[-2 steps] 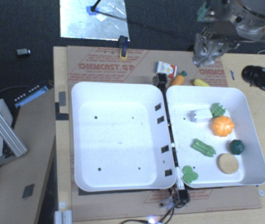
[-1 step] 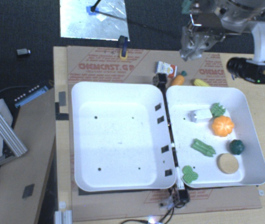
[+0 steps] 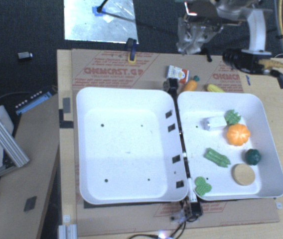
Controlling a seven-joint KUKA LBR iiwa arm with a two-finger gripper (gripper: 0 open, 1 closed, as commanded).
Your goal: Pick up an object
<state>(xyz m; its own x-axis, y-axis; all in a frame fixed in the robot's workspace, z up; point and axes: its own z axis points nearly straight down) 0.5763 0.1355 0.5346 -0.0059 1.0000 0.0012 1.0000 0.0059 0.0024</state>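
Observation:
The right bin (image 3: 261,114) holds an orange fruit (image 3: 237,134), a dark green ball (image 3: 252,156), a tan round disc (image 3: 243,174), a green pod-shaped toy (image 3: 216,157), a small green leafy piece (image 3: 232,117), a pale clear object (image 3: 213,123) and another green leafy piece (image 3: 202,186) at the front edge. My gripper (image 3: 192,40) hangs high beyond the far edge of the bins, above the cardboard. Nothing shows between its fingers.
The left bin (image 3: 89,108) sits beside the right one. Behind the bins on the cardboard lie a small carrot (image 3: 190,84), a yellow piece (image 3: 214,88) and a small white-and-red packet (image 3: 177,73). A metal frame (image 3: 4,141) stands at the left.

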